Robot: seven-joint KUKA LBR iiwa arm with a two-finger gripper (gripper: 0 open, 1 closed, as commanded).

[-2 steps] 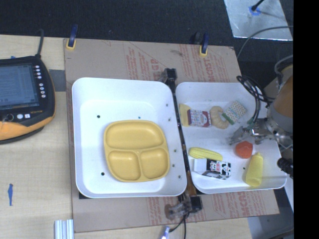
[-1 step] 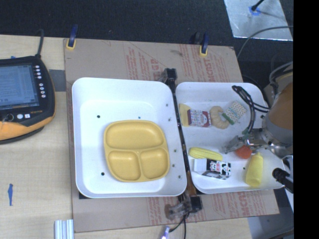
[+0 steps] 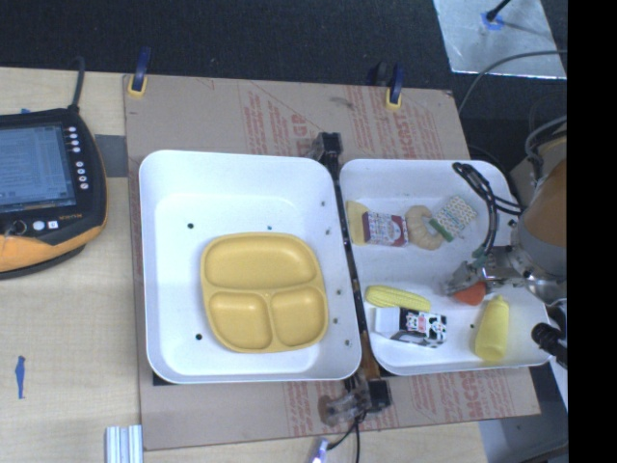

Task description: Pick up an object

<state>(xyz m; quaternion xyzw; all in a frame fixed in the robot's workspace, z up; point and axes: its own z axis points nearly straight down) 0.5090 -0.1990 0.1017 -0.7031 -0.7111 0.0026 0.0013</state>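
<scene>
Nearest us, yellow plastic squeeze bottle (image 3: 491, 329) lies untouched in right white bin (image 3: 439, 362); gripper (image 3: 469, 283) low over small red object (image 3: 469, 295), grip state indeterminate; we judge pick not yet achieved.

Even, fairly bright overhead light — both white bins (image 3: 241, 177) come out near blown-out, their walls losing detail. Shadows are soft and short, pooling under the yellow divided tray (image 3: 262, 290). The dark floor (image 3: 270, 13) at the top is murky. Slightly soft, low-resolution picture — small items near the gripper (image 3: 474, 276) blur together
</scene>
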